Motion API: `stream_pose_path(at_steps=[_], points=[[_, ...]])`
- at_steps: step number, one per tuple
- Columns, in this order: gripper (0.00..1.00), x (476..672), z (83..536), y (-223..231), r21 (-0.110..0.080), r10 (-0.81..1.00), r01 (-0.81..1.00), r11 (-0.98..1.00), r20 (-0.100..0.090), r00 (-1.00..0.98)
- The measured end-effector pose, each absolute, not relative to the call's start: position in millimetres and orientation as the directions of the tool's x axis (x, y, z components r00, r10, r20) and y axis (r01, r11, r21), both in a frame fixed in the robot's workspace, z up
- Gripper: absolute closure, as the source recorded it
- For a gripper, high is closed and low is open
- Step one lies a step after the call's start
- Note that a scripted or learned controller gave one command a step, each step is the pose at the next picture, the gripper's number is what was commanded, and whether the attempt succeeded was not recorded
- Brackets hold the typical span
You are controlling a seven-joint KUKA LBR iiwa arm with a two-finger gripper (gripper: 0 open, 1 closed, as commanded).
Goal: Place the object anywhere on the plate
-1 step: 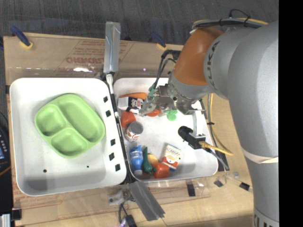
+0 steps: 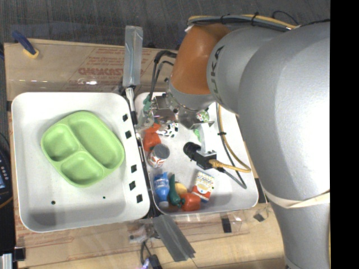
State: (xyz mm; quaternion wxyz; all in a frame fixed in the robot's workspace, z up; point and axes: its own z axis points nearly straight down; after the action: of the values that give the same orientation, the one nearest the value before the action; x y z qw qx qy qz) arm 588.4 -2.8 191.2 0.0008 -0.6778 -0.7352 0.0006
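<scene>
A light green plate (image 2: 83, 146) with three compartments lies in the left white bin (image 2: 33, 206), and nothing rests on it. My gripper (image 2: 159, 114) is low over the far left part of the right bin (image 2: 247, 192), beneath the orange wrist band. Just below it lie an orange-red object (image 2: 150, 138) and a small black-and-white speckled piece (image 2: 169, 130). I see nothing clearly held by the gripper.
The right bin also holds a small can with a grey lid (image 2: 159, 156), a blue bottle (image 2: 161, 186), a yellow-green item (image 2: 178, 193), a red item (image 2: 191, 202) and a small white-orange carton (image 2: 204, 184). The arm covers the bin's far right side.
</scene>
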Motion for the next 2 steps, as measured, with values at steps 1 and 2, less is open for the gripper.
stream_pose_path(at_steps=[1,2], points=[[0.0,588.4,191.3,-3.1,-0.002,0.997,0.997,0.081,0.0,-0.081],[0.0,626.1,191.5,72.6,-0.001,0.906,0.906,0.423,0.0,-0.423]])
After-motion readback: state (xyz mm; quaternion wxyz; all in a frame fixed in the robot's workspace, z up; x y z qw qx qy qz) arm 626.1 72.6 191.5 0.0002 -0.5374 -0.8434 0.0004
